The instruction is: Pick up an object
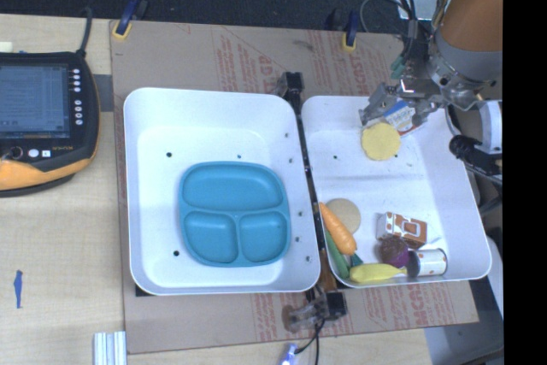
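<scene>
My gripper (391, 120) hangs over the far part of the right white bin (457, 192). A flat round yellow piece (381, 144) sits directly below the gripper's tip and meets it in the image. Whether the piece is gripped or resting on the bin floor cannot be told. Near the front of the same bin lie an orange carrot (338, 228), a tan disc (345, 211), a yellow banana-like piece (376, 273), a small red-and-white box (402, 227), a dark round item (392, 250) and a small can (431, 261).
The left white bin (154, 124) holds a blue divided plate (232, 213). A teach pendant (43, 115) lies at the bench's left edge. Clamps (292, 84) join the bins at their far edge, and cables (385, 8) loop above the wrist.
</scene>
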Robot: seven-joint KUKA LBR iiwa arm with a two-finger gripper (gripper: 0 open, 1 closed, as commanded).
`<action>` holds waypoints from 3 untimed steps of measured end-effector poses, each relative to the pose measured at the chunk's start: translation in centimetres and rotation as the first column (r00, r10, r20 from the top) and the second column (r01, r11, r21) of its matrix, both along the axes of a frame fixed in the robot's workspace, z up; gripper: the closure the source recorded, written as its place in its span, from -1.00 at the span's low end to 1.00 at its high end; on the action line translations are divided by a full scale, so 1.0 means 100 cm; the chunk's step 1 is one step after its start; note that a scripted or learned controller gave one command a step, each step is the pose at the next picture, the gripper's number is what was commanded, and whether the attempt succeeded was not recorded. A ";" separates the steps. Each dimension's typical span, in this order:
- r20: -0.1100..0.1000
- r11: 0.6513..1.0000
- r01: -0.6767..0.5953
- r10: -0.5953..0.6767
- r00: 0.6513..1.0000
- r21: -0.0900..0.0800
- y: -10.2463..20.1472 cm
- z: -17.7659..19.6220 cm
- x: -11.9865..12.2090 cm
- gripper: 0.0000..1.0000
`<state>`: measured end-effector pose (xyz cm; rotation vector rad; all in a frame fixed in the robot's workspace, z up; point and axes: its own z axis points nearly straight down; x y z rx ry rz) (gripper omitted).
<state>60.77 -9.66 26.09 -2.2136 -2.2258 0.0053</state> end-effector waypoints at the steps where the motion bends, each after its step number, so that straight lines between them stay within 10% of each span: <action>1: -0.004 1.000 0.001 -0.001 1.000 -0.002 -0.045 -0.116 0.047 -1.00; 2: -0.001 1.000 0.001 -0.001 1.000 -0.001 -0.102 -0.169 0.048 -1.00; 3: 0.005 1.000 0.003 -0.003 1.000 -0.001 -0.115 -0.048 0.050 -1.00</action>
